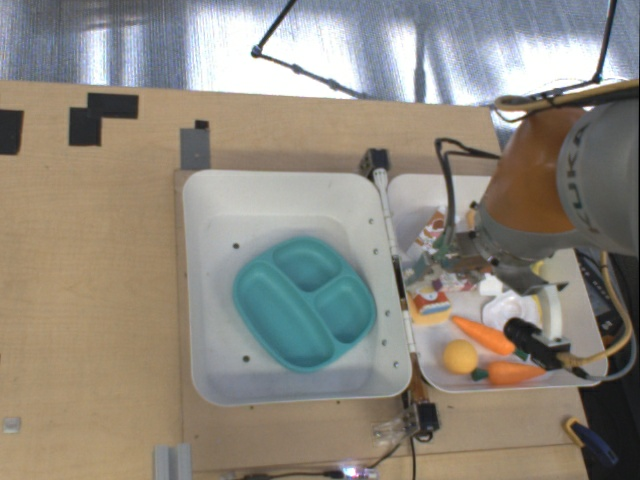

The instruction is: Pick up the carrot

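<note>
Two orange carrots lie in the right bin [425, 373]. One carrot [483, 335] lies slanted near the bin's middle front. The other carrot [513, 373], with a green end, rests against the front wall. My gripper [462, 260] hangs under the grey and orange wrist, over the middle of the right bin. It is behind and slightly left of the nearer carrot and apart from it. The wrist hides much of the gripper.
A yellow ball [460, 357] sits just left of the carrots. Small printed packets [431, 308] and a white item [499, 310] lie close under the gripper. A teal divided plate [305, 303] rests in the left bin [215, 268].
</note>
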`<state>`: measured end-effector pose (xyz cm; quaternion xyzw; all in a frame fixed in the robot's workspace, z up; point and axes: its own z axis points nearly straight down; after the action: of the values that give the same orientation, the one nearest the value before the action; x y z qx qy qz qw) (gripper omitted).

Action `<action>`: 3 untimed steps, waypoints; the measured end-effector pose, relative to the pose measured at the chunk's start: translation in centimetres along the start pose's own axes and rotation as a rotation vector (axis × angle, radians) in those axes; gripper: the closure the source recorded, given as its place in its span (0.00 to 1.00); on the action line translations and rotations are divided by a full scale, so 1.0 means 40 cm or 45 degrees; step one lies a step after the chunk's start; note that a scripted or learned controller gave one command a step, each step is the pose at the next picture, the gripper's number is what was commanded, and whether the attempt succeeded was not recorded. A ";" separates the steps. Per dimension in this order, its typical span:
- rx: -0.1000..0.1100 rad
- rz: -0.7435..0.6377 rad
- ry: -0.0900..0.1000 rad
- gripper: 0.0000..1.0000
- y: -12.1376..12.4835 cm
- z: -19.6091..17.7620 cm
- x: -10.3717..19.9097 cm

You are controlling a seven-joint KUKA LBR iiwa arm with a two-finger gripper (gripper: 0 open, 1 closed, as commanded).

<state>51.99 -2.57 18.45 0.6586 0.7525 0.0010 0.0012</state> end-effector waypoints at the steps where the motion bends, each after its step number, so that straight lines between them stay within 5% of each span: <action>1: 0.000 -0.465 -0.001 0.00 -0.093 0.000 -0.081; 2: -0.005 -0.474 -0.004 0.00 -0.103 0.244 -0.183; 3: -0.013 -0.475 -0.005 1.00 -0.097 0.216 -0.181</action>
<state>49.13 -10.24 9.79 0.5075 0.8616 0.0031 0.0062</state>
